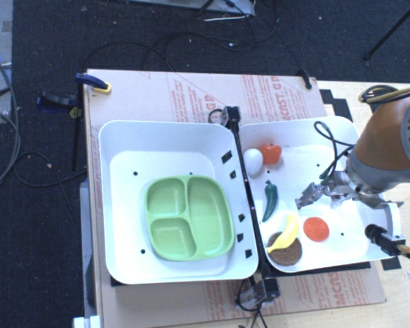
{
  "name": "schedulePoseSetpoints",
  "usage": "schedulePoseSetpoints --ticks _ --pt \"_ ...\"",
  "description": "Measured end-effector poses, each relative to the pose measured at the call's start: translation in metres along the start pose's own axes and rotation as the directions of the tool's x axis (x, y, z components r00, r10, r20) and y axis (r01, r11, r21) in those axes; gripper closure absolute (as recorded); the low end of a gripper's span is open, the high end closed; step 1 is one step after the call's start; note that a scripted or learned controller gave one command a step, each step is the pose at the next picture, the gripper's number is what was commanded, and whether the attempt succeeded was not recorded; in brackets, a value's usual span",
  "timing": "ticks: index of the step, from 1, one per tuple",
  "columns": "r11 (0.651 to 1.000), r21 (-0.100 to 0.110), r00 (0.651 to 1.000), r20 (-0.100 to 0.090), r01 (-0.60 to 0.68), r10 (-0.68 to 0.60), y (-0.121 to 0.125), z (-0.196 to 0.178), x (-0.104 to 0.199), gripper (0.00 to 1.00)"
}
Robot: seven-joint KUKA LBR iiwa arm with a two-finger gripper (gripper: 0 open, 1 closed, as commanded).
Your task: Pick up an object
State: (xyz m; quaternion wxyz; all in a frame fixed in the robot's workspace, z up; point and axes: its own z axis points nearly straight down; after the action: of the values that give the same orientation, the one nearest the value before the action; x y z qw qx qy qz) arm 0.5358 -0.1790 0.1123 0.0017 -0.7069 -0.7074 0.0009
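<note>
The right bin (pixel 342 132) holds a white egg (pixel 253 160), an orange-red tomato-like piece (pixel 271 154), a dark green pepper (pixel 270 198), a yellow banana (pixel 288 229), a brown round cookie (pixel 285 252) and a flat red disc (pixel 316 229). My gripper (pixel 313 196) hangs over the middle of this bin, just above and left of the red disc and right of the green pepper. Nothing shows between its fingertips. The arm's grey wrist and orange band come in from the right.
The left bin (pixel 116 183) holds a light green three-compartment plate (pixel 188 217). A black divider (pixel 242 183) runs between the bins. A black cable (pixel 331 142) loops over the right bin's back. Blue clamps sit at the board's far left corner.
</note>
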Motion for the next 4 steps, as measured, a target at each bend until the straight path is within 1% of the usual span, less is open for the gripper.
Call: schedulePoseSetpoints --ticks 1,2,3,4 --pt "1.000 -0.004 1.000 0.001 -0.001 0.001 0.001 -0.012 -0.001 1.00" --pt "1.000 -0.007 1.000 0.002 0.000 0.000 0.005 -0.055 -0.002 1.00" --pt "1.000 -0.007 1.000 0.002 0.000 0.000 0.001 -0.098 0.001 1.00" --pt "1.000 -0.007 1.000 0.002 -0.001 0.001 -0.002 -0.140 -0.002 1.00"
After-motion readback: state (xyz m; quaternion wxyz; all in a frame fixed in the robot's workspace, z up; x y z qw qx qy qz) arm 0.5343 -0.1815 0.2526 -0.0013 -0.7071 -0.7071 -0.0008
